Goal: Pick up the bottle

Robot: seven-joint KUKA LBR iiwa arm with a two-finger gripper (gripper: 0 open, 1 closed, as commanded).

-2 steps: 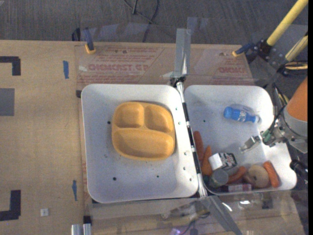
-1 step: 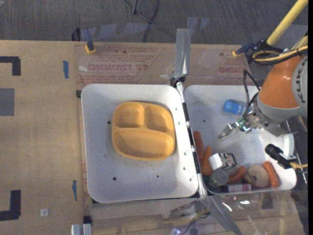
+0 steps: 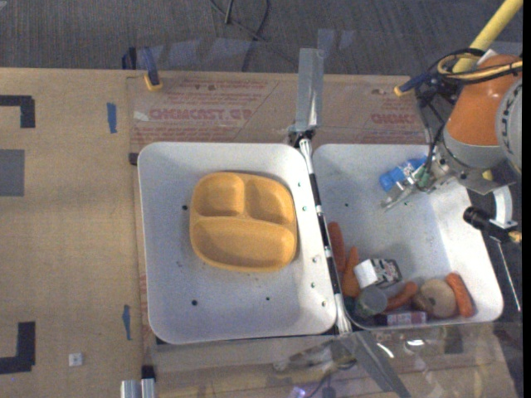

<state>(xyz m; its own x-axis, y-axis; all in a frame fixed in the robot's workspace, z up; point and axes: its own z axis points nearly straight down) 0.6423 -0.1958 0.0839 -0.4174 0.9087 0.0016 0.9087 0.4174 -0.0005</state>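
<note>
The bottle (image 3: 378, 279) lies in the right bin (image 3: 465, 247) near its front left corner. It is small, with a white and black label and a grey cap end pointing to the front. My gripper (image 3: 401, 192) hangs over the back half of the same bin, well behind the bottle and apart from it. Just beside the gripper, on its far side, is a blue and white packet (image 3: 397, 176). Whether the gripper touches that packet is unclear.
Orange carrots (image 3: 337, 247) lie along the right bin's left wall and by the bottle. A brown potato (image 3: 436, 297) and another carrot (image 3: 459, 294) rest at the front right. The left bin (image 3: 166, 305) holds a yellow divided plate (image 3: 244, 220).
</note>
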